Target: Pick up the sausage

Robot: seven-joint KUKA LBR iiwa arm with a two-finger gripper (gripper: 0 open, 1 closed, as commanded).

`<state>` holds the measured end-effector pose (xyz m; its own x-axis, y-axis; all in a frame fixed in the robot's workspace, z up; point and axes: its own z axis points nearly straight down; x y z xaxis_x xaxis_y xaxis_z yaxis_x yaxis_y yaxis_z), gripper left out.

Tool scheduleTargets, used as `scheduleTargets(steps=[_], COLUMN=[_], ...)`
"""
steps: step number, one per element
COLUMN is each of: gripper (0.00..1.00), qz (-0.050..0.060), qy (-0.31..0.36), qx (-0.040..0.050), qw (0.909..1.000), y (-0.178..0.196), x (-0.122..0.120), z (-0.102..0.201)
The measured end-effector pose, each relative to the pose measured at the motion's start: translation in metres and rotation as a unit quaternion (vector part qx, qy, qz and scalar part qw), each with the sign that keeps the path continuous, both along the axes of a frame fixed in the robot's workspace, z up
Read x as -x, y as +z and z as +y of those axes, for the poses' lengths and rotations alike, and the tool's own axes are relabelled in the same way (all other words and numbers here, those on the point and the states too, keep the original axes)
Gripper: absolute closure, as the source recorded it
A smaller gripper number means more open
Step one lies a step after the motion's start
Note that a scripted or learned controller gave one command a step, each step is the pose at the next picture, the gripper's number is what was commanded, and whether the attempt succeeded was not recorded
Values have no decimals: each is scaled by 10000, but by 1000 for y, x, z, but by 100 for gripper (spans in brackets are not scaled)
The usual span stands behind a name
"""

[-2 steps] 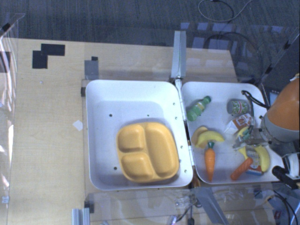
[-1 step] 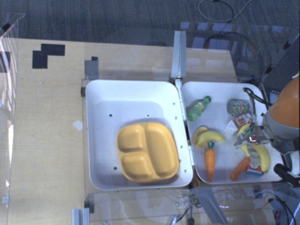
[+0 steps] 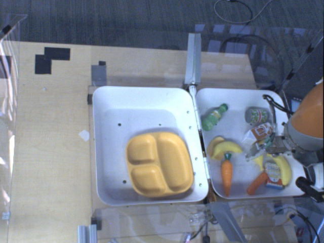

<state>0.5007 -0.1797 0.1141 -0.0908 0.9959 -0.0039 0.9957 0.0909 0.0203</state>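
Hanging low over the right bin, the gripper sits among a cluster of crinkled packets. Whether it is open or closed cannot be told from this slant, and nothing can be seen held in it. Touching or just beside it on the side away from the arm lies a clear packet with a red label. Just toward the near rim from it lie a small pouch and a yellow banana.

The sausage lies a little beyond those, near the gripper but toward the bin's front wall. It is a short reddish-orange cylinder set at a slant, its upper end tucked against or under the pouch. Farther out on the same side lies the carrot, similar in colour but with a green top, so the two could be confused.

The sausage looks like a light toy piece, probably smooth plastic or rubber, stiff enough not to crush and unlikely to break. Its round, slick surface would likely roll or squirt out under an off-centre pinch. The best hold is probably across its middle or free lower half, closing square to its length, clear of the pouch.
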Motion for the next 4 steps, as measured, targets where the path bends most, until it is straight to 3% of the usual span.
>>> scheduleTargets(steps=[1,2,3,4], gripper=[0,0,0,0], qz=[11,6,15,-19], qy=[321,1088,202,1060], qx=[-8,51,8,74], qw=[9995,9941,9998,9943], y=[-23,-23,-24,-22], x=[6,8,8,7], z=[-22,-15,64,84])
